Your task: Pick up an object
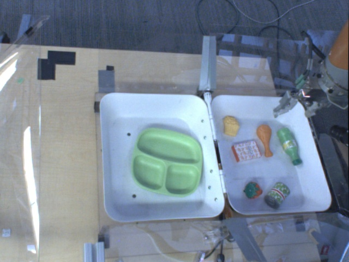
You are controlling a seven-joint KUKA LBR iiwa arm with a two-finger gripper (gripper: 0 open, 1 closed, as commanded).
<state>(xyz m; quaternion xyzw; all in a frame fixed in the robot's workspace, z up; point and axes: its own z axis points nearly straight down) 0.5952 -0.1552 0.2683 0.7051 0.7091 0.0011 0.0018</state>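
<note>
The gripper (294, 98) hovers at the right bin's (322, 198) far right corner, fingers apparently spread, holding nothing. Nearest is the green bottle (289, 145), just toward the camera, its long axis running roughly away from the fingers.

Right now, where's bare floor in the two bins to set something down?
Left bin: a bare white margin all around the green tray, widest at the far side. Right bin: crowded; small bare patches between the box and strawberry, and near the bottle.
</note>
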